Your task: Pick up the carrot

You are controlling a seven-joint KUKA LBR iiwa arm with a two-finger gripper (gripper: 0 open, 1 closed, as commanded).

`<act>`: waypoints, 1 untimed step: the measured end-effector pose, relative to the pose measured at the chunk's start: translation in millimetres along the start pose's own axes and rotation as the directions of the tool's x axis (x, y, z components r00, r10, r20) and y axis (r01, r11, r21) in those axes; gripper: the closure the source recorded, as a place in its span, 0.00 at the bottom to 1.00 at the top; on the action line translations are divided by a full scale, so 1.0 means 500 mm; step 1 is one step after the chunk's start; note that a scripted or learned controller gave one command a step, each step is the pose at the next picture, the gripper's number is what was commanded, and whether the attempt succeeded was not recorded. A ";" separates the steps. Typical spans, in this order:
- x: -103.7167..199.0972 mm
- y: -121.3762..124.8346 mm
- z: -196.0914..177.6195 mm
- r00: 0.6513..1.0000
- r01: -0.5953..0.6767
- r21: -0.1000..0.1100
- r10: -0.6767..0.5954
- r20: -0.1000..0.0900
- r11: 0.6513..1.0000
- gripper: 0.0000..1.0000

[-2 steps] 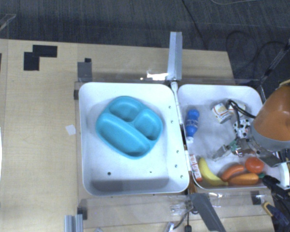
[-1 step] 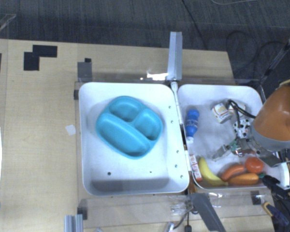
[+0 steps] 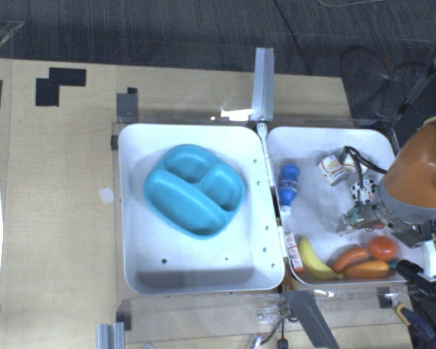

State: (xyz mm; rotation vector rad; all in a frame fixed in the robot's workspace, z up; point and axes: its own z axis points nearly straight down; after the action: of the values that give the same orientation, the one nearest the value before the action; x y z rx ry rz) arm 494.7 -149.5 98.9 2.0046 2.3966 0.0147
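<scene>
The carrot [image 3: 368,270] is a short orange piece lying flat by the front wall of the right bin [image 3: 314,141]. A redder elongated piece [image 3: 349,257] lies right against it on its left. My gripper [image 3: 359,219] hangs over the right bin's right half, a little behind the carrot and apart from it. The orange-banded wrist [image 3: 421,173] is above it at the right. Nothing shows in the gripper.
A red tomato [image 3: 383,248] sits just behind the carrot and a banana [image 3: 314,259] lies to its left. A blue-capped bottle [image 3: 287,185] lies by the divider and a small can [image 3: 334,167] sits at the back. The left bin [image 3: 142,267] holds a blue divided plate [image 3: 194,189].
</scene>
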 end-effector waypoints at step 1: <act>-0.010 0.123 -0.187 0.996 0.088 0.014 -0.088 -0.007 0.996 1.00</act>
State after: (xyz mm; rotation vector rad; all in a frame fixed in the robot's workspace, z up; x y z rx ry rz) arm 554.5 -143.1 193.6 1.9048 2.4935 0.0027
